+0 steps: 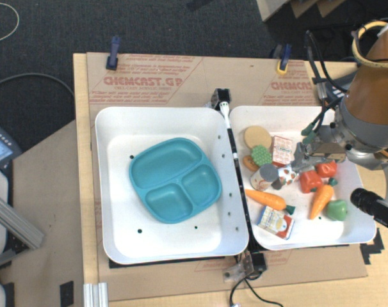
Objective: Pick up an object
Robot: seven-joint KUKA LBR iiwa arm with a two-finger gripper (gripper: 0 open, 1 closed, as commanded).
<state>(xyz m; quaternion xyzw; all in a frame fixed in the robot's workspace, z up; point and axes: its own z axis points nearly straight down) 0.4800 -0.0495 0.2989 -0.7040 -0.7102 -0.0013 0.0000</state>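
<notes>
A: Where does the gripper (pixel 301 160) hang?

B: Above the right bin (pixel 309 236), beside the red pepper (pixel 311 180), which lies just right and below.

A: Fingers?

B: Probably apart, empty; too murky to tell.

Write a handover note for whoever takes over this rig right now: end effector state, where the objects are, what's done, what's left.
End effector: low over the right bin, among the toys; open or shut can't be judged, and nothing is visibly held.
Objects: all in the right bin, including two carrots, a red piece, a green piece, a small carton and a tan round piece.
Left bin: a teal divided plate.
Done: arm lowered into the pile.
Left: secure one object and lift it.
</notes>
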